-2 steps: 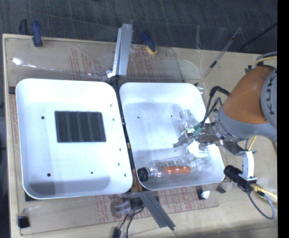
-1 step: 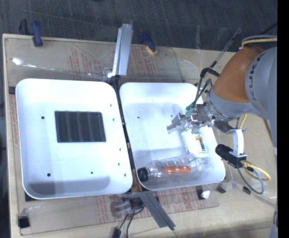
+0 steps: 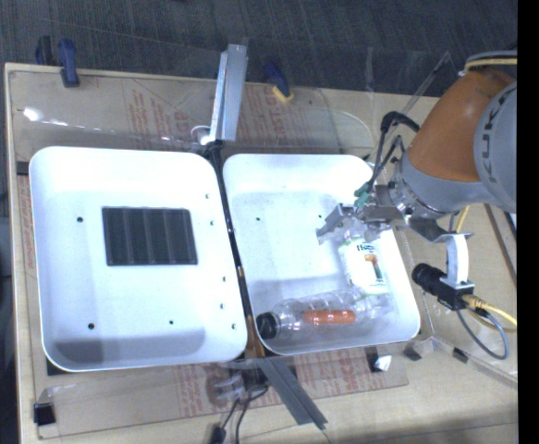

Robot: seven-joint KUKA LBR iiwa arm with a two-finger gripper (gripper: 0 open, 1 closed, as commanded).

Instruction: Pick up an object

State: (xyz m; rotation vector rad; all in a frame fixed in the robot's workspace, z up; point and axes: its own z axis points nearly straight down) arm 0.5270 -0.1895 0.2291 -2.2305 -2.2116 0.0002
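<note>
My gripper [image 3: 339, 222] hangs low over the right side of the right bin [image 3: 278, 178]. Just below it a small white bottle [image 3: 367, 268] with an orange mark lies against the bin's right wall, its upper end close under the gripper. A clear plastic bottle [image 3: 324, 316] with a black cap and an orange label lies along the bin's front wall. Whether the gripper touches the white bottle I cannot tell.
A dark grey ridged rectangular pad [image 3: 149, 236] lies flat in the middle of the left bin [image 3: 66, 174]. A grey metal bar [image 3: 228, 91] stands behind the gap between the two bins. Blue clamps [image 3: 67, 61] grip the bench's back edge.
</note>
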